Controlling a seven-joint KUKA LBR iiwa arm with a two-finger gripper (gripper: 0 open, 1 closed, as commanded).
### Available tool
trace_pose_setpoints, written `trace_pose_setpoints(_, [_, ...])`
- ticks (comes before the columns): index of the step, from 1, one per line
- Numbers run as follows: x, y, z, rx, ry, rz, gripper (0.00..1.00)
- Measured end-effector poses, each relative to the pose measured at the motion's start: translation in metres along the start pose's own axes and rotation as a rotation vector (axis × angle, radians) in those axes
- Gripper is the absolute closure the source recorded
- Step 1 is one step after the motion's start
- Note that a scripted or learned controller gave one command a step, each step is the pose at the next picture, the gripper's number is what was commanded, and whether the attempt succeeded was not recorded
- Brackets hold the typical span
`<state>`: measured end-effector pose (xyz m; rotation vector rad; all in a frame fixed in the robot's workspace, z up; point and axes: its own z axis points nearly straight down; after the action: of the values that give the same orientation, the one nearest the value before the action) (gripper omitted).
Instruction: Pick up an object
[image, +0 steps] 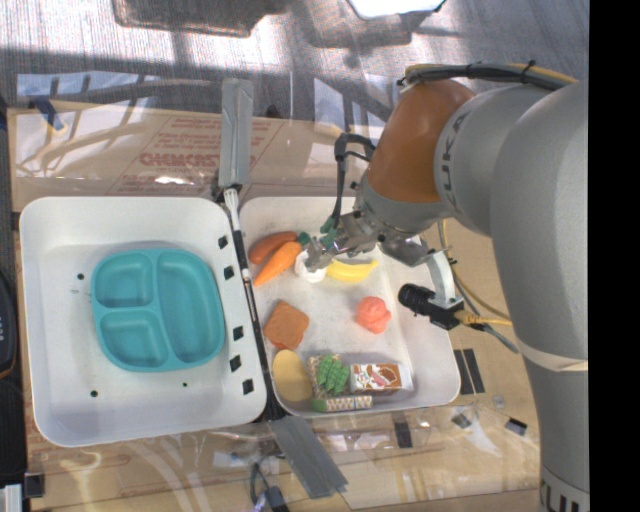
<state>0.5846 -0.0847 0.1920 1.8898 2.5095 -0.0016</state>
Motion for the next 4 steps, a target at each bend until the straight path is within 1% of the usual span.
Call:
trace_pose_setpoints(1, [0.000, 0.000, 0.000, 0.001, 0.001, 0.000, 0.00])
trace_pose_setpoints(2, [-0.018, 0.027, 0.101, 0.002, 0.001, 0.149, 0.00])
trace_pose_setpoints(3, [-0.042, 0.063, 0.100, 0.002, 0.002, 0.219, 0.00])
trace_pose_setpoints(4, [-0.101, 0.046, 0.099, 0.000, 0.000, 0.106, 0.00])
